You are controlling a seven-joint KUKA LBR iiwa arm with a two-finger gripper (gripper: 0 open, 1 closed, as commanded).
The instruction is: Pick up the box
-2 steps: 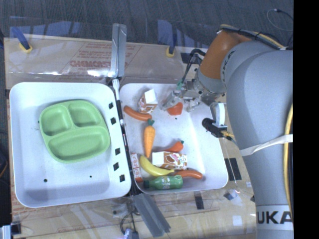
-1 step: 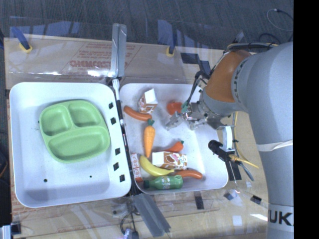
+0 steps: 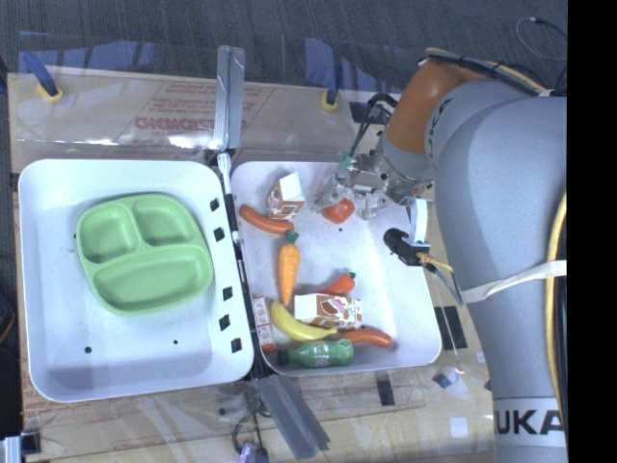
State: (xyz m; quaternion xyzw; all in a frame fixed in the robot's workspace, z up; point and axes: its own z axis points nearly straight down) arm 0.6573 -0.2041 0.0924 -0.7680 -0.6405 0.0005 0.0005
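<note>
Two boxes lie in the right bin (image 3: 415, 326). A small white and brown carton (image 3: 285, 195) is tilted near the bin's far left corner. A flat white and brown box (image 3: 328, 310) rests near the front, beside a banana (image 3: 294, 326). My gripper (image 3: 351, 195) hangs low over the far part of this bin, to the right of the small carton and apart from it. A small red round item (image 3: 337, 210) sits directly under the gripper's tip. No box is in the gripper.
The right bin also holds a sausage (image 3: 264, 220), a carrot (image 3: 287, 266), a small orange vegetable (image 3: 340, 284), a green bottle (image 3: 318, 354) and an orange piece (image 3: 367, 337). A green divided plate (image 3: 145, 252) lies in the left bin (image 3: 48, 355). The arm's bulk covers the right side.
</note>
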